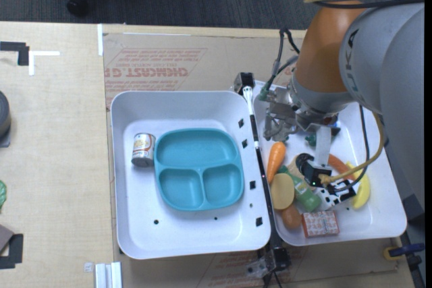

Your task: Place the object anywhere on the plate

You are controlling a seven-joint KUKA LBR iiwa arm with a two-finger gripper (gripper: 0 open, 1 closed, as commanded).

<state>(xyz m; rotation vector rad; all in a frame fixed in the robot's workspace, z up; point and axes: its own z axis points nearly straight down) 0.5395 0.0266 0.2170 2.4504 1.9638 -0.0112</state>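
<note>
- Plate (pixel 199 168): glossy teal plastic, three compartments, rounded corners, centred in left bin (pixel 135 226).
- Small cylindrical can (pixel 142 149) on its side, touching plate's left edge.
- Gripper (pixel 278 125): metal, over right bin (pixel 385 219) near its far-left corner; open or closed, cannot tell.
- Right bin pile near the dividing edge: tapered orange carrot (pixel 275 160), yellow banana (pixel 362 193), red-patterned box (pixel 320 224).

Red print ran across the cardboard sheet (pixel 175 61) lying under the two bins, seen upside down and mirrored from the camera, its letters too broken to read with certainty. Letters on the grey arm (pixel 388 44) near its orange band were cut off and unreadable. The small can (pixel 142 149) carried a label too blurred to read.
</note>
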